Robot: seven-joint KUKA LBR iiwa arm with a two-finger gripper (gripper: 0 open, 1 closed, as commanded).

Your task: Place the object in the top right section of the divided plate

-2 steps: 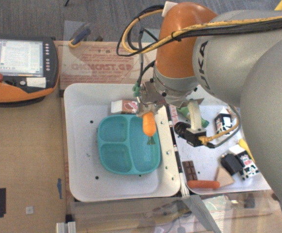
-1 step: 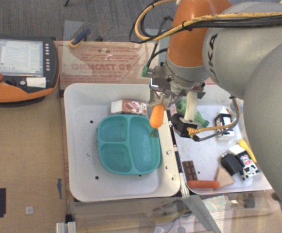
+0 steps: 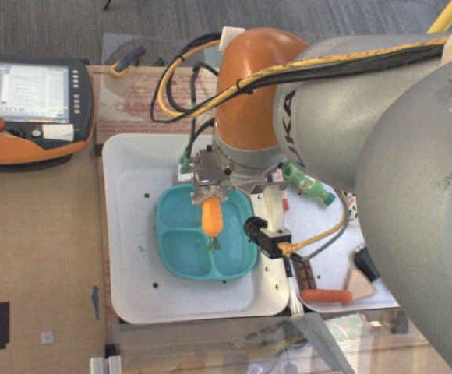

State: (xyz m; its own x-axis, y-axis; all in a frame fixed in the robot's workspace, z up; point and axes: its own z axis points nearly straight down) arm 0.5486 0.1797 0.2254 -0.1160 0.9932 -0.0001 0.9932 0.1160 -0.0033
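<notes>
A teal divided plate (image 3: 178, 244) lies in the left white bin (image 3: 125, 209). An orange toy carrot (image 3: 211, 217) with a small green tip hangs upright over the plate's right half, near the centre ridge. My gripper (image 3: 211, 198) sits directly above it, under the orange wrist band, with the carrot's top end between its fingers. The arm's wrist hides the plate's upper right part.
The right bin (image 3: 343, 306) holds a green bottle (image 3: 308, 184), a brown bar (image 3: 304, 273), a red sausage (image 3: 325, 295) and a beige wedge (image 3: 358, 287). A teach pendant (image 3: 31, 107) lies at the far left of the bench. The big grey arm covers the right side.
</notes>
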